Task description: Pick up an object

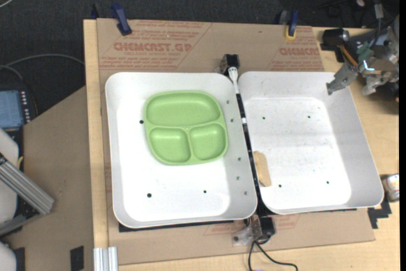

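In the left bin (127,187) a green divided plate (186,127) lies flat in the upper half, its one long compartment toward the far edge and two smaller ones nearer the camera. In the right bin (342,168), a small tan wooden block (262,169) rests against the left wall, close to the seam between the two bins. The gripper (342,79) hangs over the far right corner of the right bin, well apart from both things; whether it is open or closed I cannot tell. Both bins sit on a cardboard sheet (171,41) covering the desk.
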Robot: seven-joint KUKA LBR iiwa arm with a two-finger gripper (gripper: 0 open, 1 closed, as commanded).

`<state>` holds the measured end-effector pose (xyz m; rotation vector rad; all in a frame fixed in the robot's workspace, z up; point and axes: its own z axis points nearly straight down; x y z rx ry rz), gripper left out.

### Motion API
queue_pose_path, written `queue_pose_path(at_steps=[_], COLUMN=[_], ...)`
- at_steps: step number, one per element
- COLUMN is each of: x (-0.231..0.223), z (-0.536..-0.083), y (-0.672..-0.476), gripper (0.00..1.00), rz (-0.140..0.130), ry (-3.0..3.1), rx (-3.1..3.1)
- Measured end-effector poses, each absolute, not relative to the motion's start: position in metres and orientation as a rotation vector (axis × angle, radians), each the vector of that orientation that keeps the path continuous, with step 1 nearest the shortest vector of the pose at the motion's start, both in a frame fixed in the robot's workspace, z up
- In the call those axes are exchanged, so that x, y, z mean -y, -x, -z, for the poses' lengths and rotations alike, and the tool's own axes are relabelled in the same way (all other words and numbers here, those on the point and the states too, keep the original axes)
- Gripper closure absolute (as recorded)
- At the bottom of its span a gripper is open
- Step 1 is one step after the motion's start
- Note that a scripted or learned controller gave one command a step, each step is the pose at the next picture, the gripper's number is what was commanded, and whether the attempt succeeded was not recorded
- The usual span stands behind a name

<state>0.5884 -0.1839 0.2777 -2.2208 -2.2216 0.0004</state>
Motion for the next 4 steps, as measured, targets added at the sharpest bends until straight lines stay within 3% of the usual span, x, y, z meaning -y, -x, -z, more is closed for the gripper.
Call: queue_pose_path(at_steps=[1,2,3,4], x=[0.142,0.037,-0.046,-0.040], z=[-0.484,-0.467,-0.356,-0.373], y=[-0.573,-0.488,-0.478,-0.480], gripper=[0.00,0.00,0.00,1.00], rz=[0.019,0.001,-0.014,0.004], ry=[2.229,2.205,2.203,2.223], rx=[2.241,2.230,2.225,2.223])
